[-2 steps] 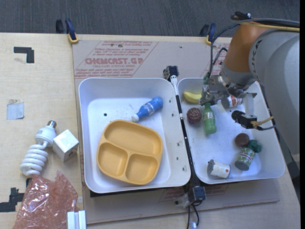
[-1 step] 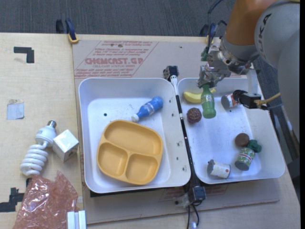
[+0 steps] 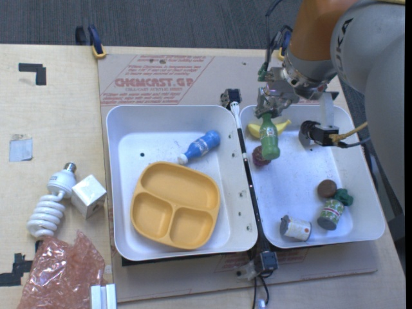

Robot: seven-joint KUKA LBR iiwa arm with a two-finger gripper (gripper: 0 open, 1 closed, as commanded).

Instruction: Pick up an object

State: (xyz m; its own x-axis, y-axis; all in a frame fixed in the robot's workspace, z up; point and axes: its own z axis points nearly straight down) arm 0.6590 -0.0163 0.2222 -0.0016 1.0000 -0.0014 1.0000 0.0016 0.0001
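Right now my gripper pinches the neck of the green bottle, which hangs upright over the right bin, apparently clear of its floor, though the slant makes that uncertain. A banana and dark ball crowd beneath; open room lies toward the bin's middle.

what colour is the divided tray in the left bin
Yellow-orange. The divided tray lies in the left bin, best seen in the camera view.
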